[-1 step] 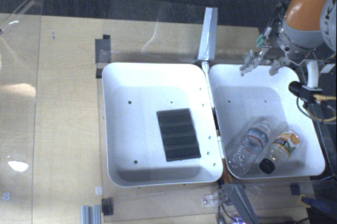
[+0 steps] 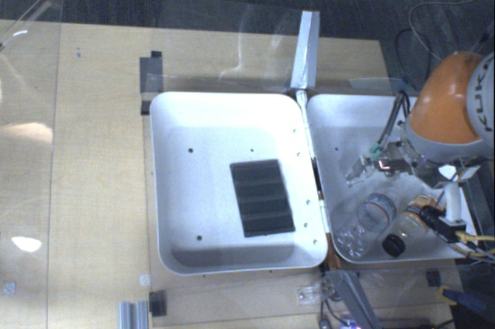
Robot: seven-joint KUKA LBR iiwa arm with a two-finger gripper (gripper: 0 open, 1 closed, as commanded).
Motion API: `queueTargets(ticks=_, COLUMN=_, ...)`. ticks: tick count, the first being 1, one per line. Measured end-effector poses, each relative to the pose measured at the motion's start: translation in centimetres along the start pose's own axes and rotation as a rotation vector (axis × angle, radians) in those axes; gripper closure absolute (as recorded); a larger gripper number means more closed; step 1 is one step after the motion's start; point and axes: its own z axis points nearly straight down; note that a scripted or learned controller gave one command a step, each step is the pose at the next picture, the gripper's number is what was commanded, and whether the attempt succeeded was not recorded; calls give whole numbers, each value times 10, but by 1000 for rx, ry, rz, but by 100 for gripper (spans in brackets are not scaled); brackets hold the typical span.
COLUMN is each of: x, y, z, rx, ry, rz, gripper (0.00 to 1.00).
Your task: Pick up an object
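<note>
Wooden bench, two white bins: I'm hanging my gripper (image 2: 370, 165) over the right bin (image 2: 340, 122), grip state unreadable, above a clear cup (image 2: 363, 223) lying beside a dark-capped bottle (image 2: 410, 231); crowding risks a glancing, slipping grab.

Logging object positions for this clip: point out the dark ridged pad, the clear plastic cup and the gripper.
Dark ridged pad (image 2: 263, 198), camera view, centre of its top face.
Clear plastic cup (image 2: 363, 225), camera view, middle of its see-through side.
Gripper (image 2: 362, 169), camera view, between its fingertips.
</note>
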Motion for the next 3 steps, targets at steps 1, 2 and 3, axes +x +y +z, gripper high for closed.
queueTargets(ticks=1, x=-18, y=-45, z=42, rx=-16, ry=-3, rz=-14, gripper=0)
queueTargets(ticks=2, x=-62, y=-49, z=42, rx=-14, ry=-4, rz=75, gripper=0)
queueTargets(ticks=3, x=-85, y=-51, z=43, rx=-12, ry=-2, rz=287, gripper=0)
